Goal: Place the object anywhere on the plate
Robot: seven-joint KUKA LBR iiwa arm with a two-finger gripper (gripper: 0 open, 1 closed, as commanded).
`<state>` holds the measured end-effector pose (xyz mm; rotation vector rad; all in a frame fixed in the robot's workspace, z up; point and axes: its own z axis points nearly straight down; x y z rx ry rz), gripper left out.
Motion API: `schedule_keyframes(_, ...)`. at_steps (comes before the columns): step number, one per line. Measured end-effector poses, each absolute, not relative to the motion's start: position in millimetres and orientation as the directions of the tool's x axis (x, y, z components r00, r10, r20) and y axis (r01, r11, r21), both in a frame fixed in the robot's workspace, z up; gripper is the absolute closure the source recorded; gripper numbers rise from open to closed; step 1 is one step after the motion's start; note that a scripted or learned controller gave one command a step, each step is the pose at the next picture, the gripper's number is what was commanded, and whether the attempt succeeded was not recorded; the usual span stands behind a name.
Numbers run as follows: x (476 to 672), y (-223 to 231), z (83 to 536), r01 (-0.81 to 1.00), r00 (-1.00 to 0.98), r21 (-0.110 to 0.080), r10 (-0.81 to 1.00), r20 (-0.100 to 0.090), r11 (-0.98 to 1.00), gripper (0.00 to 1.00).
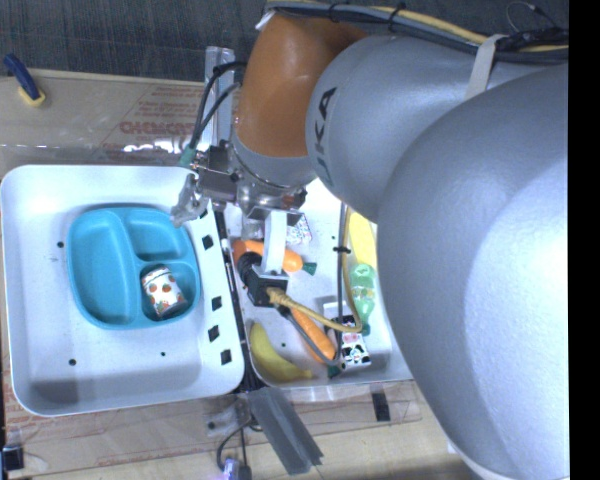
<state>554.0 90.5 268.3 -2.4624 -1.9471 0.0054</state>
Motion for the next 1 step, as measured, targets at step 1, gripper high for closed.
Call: schedule_keyframes(1, 520.5, 106.6, 217.1, 0.931, 0.365, -0.006, 0.931, -0.003, -0.365, 0.00)
